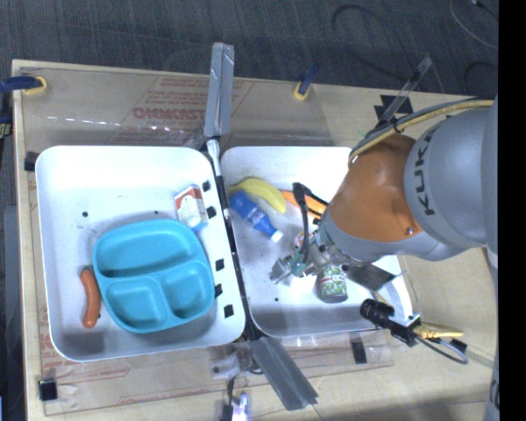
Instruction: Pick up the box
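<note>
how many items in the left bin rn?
3: blue divided tray in the middle, sausage along its left side, small box against the divider wall. Tray may hide more.

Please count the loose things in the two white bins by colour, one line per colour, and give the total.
Blue: 2, the tray and the bottle
Yellow: 1, the banana
Red and white: 1, the box
Orange-brown: 1, the sausage
Green: 1, the small can
Total: 6

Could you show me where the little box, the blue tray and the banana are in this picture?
box point(188, 207), camera view: middle of its red and white face.
blue tray point(153, 274), camera view: centre divider between compartments.
banana point(259, 189), camera view: middle of its yellow curve.
</note>
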### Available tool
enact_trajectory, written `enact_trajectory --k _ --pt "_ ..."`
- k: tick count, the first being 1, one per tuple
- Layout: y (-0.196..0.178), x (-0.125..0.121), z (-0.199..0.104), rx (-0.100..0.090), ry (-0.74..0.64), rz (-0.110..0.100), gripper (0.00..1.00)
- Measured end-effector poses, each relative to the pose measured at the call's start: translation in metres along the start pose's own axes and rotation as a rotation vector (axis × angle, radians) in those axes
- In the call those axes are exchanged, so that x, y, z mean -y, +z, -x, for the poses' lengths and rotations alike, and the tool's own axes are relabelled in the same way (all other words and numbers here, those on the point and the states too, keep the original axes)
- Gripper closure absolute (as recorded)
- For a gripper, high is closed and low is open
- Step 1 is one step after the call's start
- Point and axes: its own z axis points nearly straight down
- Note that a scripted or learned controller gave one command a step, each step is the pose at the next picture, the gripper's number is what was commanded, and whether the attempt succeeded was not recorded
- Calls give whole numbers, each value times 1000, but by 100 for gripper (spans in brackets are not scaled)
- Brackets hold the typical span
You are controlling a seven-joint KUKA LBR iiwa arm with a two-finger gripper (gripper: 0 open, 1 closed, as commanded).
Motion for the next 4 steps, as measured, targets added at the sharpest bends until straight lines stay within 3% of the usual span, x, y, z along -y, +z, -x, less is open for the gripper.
enact_trajectory --k 1,2,3,4 --pt "-139 -35 -72 3 5 3 100" --pt "-74 -73 -88 1 18 -1 100" --pt "-93 -110 -41 1 53 0 100" --pt "-158 -57 -77 2 294 2 100"
